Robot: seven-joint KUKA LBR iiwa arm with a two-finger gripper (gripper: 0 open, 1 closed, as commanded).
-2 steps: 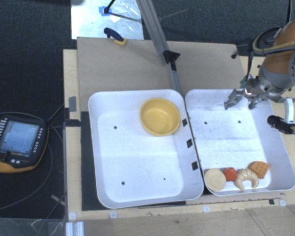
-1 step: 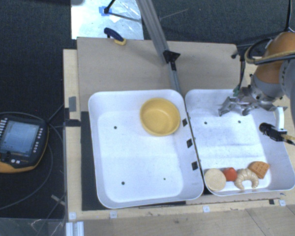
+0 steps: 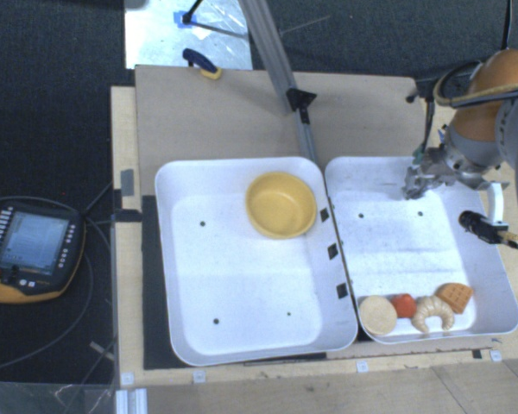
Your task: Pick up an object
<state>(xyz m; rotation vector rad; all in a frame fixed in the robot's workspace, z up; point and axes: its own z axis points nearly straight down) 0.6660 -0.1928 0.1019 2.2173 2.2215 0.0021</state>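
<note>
A yellow bowl (image 3: 281,204) sits at the back of the left bin (image 3: 190,317). Along the front wall of the right bin (image 3: 492,274) lie a pale round biscuit (image 3: 379,314), a small red piece (image 3: 403,304), a croissant (image 3: 435,314) and a waffle-like piece (image 3: 455,296). My gripper (image 3: 417,184) hangs over the back of the right bin, far from the food at the front, with nothing seen between its fingers. The view is too small to tell how the fingers stand.
A metal pole (image 3: 276,59) slants across the back of the bench to a clamp between the bins. A teach pendant (image 3: 30,248) lies on the floor at left. Black clips (image 3: 332,251) mark the seam between the bins.
</note>
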